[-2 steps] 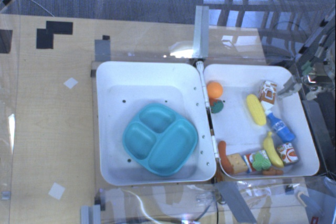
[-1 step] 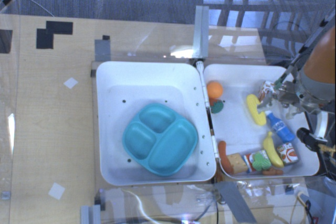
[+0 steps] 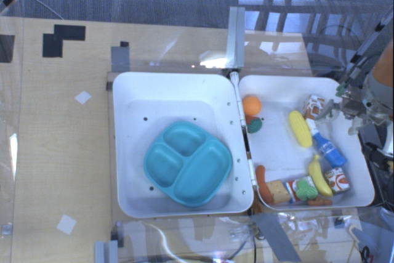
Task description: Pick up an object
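Observation:
The right bin [image 3: 277, 92] holds several toy foods. Among them are an orange ball [image 3: 251, 105], a small green piece [image 3: 254, 125], a yellow corn cob [image 3: 300, 128], a blue bottle [image 3: 326, 148], a banana [image 3: 319, 175] and two small cans [image 3: 315, 106] [image 3: 337, 180]. A red sausage [image 3: 261, 177], a tan block [image 3: 278, 191] and a green-and-white packet [image 3: 303, 188] lie along the near wall. My gripper [image 3: 348, 109] hangs over the bin's right rim, just right of the upper can, and I see nothing held in it.
In the left bin [image 3: 132, 108] lies a blue divided plate [image 3: 188, 162]. A metal post [image 3: 236, 37] stands behind the seam between the bins. The arm's grey body and cables fill the right edge beside the right bin.

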Robot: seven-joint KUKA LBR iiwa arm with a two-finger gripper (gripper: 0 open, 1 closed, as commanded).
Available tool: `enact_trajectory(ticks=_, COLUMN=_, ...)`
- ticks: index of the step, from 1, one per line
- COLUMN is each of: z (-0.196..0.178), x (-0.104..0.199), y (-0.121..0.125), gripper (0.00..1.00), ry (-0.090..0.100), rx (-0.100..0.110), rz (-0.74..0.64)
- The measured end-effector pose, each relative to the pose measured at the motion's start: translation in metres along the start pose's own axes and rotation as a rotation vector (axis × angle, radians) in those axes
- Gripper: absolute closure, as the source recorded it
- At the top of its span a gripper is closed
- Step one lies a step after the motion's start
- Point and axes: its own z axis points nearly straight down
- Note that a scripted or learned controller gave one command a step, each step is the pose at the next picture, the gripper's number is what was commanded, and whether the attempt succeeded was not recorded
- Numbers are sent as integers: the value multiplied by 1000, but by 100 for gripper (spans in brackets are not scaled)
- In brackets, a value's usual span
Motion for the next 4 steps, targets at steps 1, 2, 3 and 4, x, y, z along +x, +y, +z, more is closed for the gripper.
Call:
enact_trajectory(ticks=1, z=78, x=1, y=8, gripper=0, ry=1, rx=-25, rz=137)
enact_trajectory(ticks=2, z=67, x=2, y=11, gripper=100, ry=2, rx=-31, rz=134)
enact_trajectory(ticks=3, z=67, x=3, y=11, gripper=0, ry=3, rx=-31, rz=134)
enact_trajectory(ticks=4, z=98, x=-8, y=-27, gripper=0, ry=1, rx=-7, rz=72)
